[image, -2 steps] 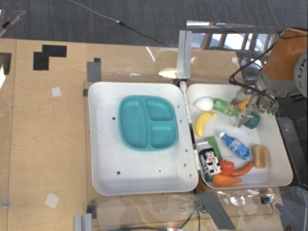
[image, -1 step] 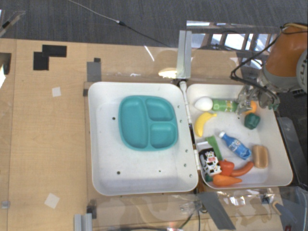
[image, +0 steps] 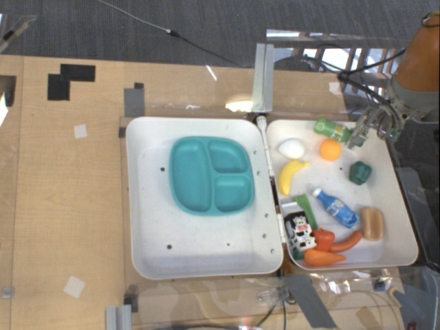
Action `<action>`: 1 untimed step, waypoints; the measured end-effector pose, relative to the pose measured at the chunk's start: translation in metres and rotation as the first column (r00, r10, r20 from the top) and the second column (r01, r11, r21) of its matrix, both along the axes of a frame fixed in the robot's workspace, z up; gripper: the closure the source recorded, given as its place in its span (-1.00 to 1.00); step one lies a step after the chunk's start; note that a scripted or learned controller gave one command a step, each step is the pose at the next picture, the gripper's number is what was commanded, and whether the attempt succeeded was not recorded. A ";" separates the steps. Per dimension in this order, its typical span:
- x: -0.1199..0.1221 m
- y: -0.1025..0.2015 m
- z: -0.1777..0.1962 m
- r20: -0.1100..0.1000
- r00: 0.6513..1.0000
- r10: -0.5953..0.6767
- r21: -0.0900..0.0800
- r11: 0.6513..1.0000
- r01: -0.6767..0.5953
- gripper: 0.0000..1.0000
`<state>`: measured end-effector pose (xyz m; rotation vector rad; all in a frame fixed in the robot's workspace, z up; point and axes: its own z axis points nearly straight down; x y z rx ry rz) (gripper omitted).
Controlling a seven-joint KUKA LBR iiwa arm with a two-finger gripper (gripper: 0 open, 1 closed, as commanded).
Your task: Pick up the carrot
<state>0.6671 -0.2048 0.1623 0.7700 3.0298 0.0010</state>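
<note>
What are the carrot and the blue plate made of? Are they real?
The carrot looks like toy plastic: smooth, evenly orange, slightly glossy. The blue plate also seems plastic: one flat teal colour, moulded into three compartments with rounded edges, a soft matte sheen. That is my guess from looks alone.

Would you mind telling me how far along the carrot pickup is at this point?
Nothing looks done yet: the carrot lies at the near edge of the right bin, beside a red pepper. The claw hovers at the bin's far side, by the green bottle and the orange. Crossing, grasping and lifting are all left.
</note>
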 end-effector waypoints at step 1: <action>-0.018 0.003 -0.029 -0.034 0.740 -0.672 -0.002 0.740 0.673 1.00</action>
